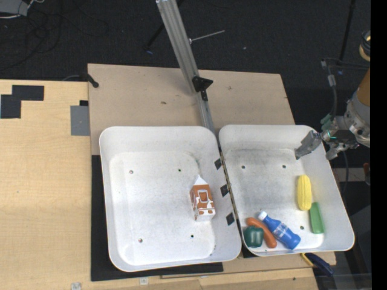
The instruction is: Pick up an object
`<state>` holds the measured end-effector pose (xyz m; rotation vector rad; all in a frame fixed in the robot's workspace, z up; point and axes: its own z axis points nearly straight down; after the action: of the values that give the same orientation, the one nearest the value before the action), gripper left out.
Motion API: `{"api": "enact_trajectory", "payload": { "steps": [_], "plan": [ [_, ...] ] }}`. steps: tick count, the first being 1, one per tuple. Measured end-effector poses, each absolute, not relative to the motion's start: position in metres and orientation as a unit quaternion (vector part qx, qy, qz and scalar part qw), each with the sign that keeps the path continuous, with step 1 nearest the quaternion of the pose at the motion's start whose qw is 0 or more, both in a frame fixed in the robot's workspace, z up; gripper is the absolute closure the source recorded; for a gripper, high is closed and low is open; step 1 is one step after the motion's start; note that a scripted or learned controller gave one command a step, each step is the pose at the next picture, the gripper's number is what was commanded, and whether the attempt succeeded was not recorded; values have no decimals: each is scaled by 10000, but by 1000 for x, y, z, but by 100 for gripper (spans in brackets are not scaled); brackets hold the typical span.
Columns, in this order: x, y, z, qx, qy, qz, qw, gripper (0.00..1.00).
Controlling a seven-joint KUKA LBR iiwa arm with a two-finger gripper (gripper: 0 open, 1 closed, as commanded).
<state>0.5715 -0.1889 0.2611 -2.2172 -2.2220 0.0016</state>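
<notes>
Two white bins (pixel 163 139) sit side by side; gripper (pixel 319 142) (fingers spread apart, nothing between them) hovers over right bin's (pixel 266 139) far corner.

Carton (pixel 202 201) in the left bin (pixel 121 162) near its right wall, corn (pixel 303 192), cucumber (pixel 316 217), bottle (pixel 279 230) and carrot (pixel 261 230) in the right bin's (pixel 266 141) near right corner

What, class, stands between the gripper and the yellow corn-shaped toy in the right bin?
Nothing visible. The gripper hangs at the right white bin's upper right edge, and bare bin floor separates it from the yellow corn-shaped toy. The green toy lies beyond it.
</notes>
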Motion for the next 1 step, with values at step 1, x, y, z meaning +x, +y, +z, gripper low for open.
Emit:
{"api": "enact_trajectory", "payload": {
  "steps": [1],
  "plan": [
    [572,-189,261,-7065,-7077,4,13,0]
  ]
}}
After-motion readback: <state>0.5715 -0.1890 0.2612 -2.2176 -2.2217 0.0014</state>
